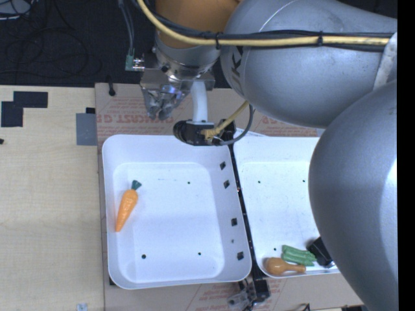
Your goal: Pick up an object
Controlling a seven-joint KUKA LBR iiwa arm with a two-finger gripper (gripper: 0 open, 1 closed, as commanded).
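An orange toy carrot with a green top lies at the left side of the left bin. In the right bin a green bean-like toy and an orange-yellow pear-shaped toy rest near the front edge. My gripper hangs above the far rim of the left bin, well away from the carrot, with nothing visible between its fingers.
The big grey arm covers the upper right and much of the right bin. A black object lies beside the green toy. Black clips line the divider between the bins. Cables hang behind the bench.
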